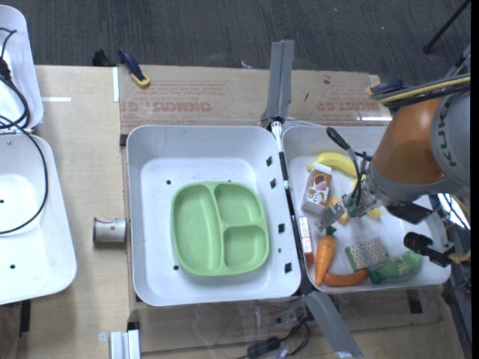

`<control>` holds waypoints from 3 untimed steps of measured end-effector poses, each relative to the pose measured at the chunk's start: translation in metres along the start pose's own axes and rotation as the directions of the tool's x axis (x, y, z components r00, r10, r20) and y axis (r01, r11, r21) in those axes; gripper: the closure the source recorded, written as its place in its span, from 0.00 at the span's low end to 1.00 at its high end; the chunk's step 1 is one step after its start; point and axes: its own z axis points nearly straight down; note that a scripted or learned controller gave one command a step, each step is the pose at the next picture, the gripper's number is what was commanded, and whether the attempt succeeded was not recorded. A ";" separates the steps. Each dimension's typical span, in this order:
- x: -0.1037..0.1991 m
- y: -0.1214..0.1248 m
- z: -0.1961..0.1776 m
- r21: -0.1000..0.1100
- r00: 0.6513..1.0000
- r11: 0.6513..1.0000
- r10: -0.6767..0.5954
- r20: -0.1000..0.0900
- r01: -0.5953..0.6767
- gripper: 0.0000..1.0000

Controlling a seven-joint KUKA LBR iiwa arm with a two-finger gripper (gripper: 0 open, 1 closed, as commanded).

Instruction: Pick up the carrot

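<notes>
Right white bin (299, 137): carrot (324, 254) lies unlifted below gripper (334, 214); grasp and lift remain. Its open-or-closed state cannot be determined.

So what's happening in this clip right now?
A grey robot arm with an orange band reaches in from the right over the right-hand white bin, which holds toy food. Its claw sits low among the items, beside a small juice carton and a yellow banana. The orange carrot with a green top lies free on the bin floor just below the claw, not picked up. The left-hand white bin holds a green divided plate.
</notes>
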 end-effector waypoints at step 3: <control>0.069 -0.027 -0.126 0.014 0.977 0.977 0.213 -0.005 -0.213 1.00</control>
